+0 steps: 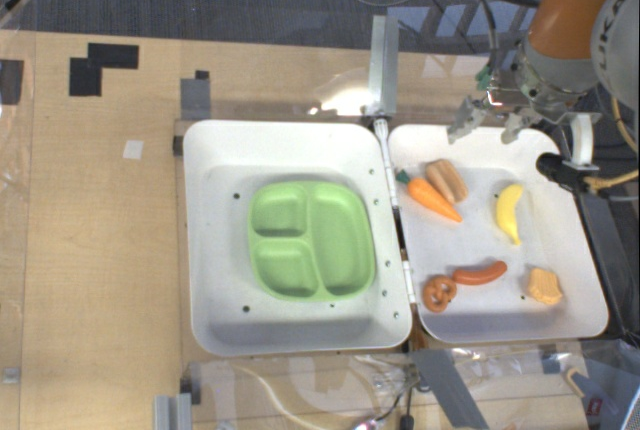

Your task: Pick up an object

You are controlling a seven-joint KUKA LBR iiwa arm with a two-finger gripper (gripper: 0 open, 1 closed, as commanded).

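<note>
1. The grey arm [590, 8] comes in from the right, its orange band high in the top right corner, and the jaws [490, 125] hang over the far edge of the right bin [590, 313].
2. The two fingers stand spread apart with nothing between them; one tip sits at the bin's far rim, the other just to its right.
3. Nearest the jaws, a little toward me and slightly left, lie a carrot [433, 199] and a tan bread roll [447, 179], touching side by side, both on a slant.
4. A banana [509, 211] lies to the right of them, near the middle of the bin, also below the jaws and apart from them.
5. Along the near side sit a small pretzel [439, 293], a sausage [480, 273] just beside it, and a tan chunk [544, 287] toward the right corner, all well apart from the jaws.
6. The left bin [210, 318] holds a green divided plate [345, 203], lying flat.
7. Both bins rest on the wooden table [90, 248].
</note>
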